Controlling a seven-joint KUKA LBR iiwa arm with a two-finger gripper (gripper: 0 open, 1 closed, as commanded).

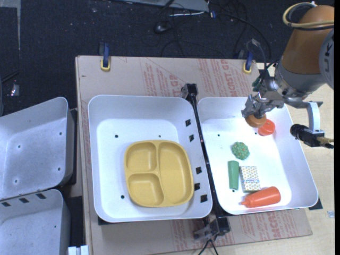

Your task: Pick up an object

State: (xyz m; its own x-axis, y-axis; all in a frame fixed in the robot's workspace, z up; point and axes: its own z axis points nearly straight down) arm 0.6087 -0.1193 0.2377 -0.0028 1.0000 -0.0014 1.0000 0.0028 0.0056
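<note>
- Camera view: end effector (256,112) hangs over the far part of the right bin (297,169), directly above an orange round object (258,121).
- Red round piece (266,127) sits touching that orange object, on its near-right side.
- Can't tell the end effector's state; its tip blocks the view from this angle.
- Orange object pokes out just below the tip. Can't confirm it's held, and contact is unclear.
- Key relation: target is straight under the tip, so my read is the next move is vertical, with no lateral offset needed.
- Other candidates lie nearer the camera, well apart from the tip: green ball (240,150), green stick (233,175), box (249,178), red bottle (262,196).
- Stick's long axis runs far-to-near; bottle's runs left-right, slightly tilted.
- Left bin (106,142) holds a yellow tray (158,172).
</note>
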